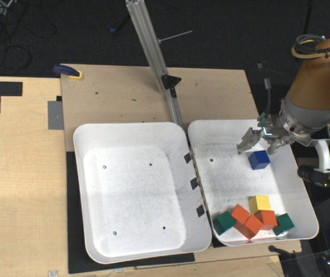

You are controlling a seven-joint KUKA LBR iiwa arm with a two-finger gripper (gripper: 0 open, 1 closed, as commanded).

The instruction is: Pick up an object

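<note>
We see the hand [261, 141] hanging over the upper part of the right bin [222, 149], its two grey fingers spread wide, with nothing between them. Just below it, at about five o'clock from the fingertips, a blue cube [259, 159] sits alone on the bin floor, near the hand but apart from it. We judge this the likeliest thing to take, since it stands free with bare floor on every side. At six o'clock in the same bin lies a tight heap: a yellow block [262, 202], two orange blocks [249, 220] and two green blocks [224, 221], touching one another and crowded against the near wall, where the fingers would find little room. The blue cube looks to us rigid and light, probably wood or plastic, with flat smooth faces that may slip if pinched off-centre. We would close on two opposite side faces, square to them and low enough to catch the middle of the cube. The left bin [96, 149] sits beside it on the counter [119, 91].
</note>
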